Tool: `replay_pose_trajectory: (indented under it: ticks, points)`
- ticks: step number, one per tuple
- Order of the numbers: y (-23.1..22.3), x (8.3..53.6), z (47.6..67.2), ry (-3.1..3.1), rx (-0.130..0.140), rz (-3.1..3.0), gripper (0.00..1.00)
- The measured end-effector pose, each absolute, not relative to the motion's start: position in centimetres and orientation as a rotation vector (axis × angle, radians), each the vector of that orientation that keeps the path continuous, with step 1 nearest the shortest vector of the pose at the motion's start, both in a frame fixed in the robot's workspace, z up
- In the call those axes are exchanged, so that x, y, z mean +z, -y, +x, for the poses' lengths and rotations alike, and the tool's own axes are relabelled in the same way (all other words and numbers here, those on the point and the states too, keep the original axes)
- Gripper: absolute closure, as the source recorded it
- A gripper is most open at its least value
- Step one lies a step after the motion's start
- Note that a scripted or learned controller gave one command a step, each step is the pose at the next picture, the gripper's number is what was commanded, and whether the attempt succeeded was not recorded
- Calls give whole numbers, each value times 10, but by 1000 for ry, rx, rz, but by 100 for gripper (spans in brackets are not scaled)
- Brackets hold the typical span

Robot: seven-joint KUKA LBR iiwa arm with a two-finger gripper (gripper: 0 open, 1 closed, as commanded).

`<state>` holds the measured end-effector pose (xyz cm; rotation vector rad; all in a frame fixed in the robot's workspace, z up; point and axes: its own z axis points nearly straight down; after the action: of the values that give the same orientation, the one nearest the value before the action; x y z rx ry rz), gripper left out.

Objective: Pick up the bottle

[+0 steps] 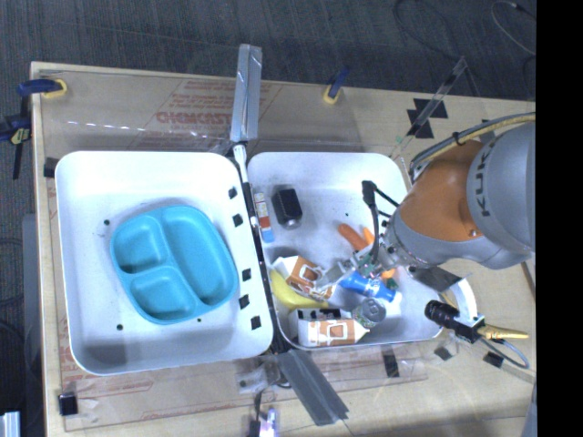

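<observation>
Wooden bench (383, 121) with two white bins (82, 244) side by side.

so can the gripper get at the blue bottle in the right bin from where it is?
Probably yes. The gripper is right above the blue bottle, and nothing lies on top of it. Clutter crowds it, though: a clear cup touches it.

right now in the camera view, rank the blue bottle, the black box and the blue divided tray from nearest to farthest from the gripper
Measured from the gripper, low in the right bin:
1. Blue bottle, just below the gripper in the right bin's clutter.
2. Black box, toward the right bin's upper left.
3. Blue divided tray, across in the left bin.
</observation>
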<state>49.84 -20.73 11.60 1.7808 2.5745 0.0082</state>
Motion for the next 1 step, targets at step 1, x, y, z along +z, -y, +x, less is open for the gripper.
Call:
replay_pose_trajectory:
  ticks: [1]
  points:
    - [207, 106, 488, -2447, 28, 1939, 0]
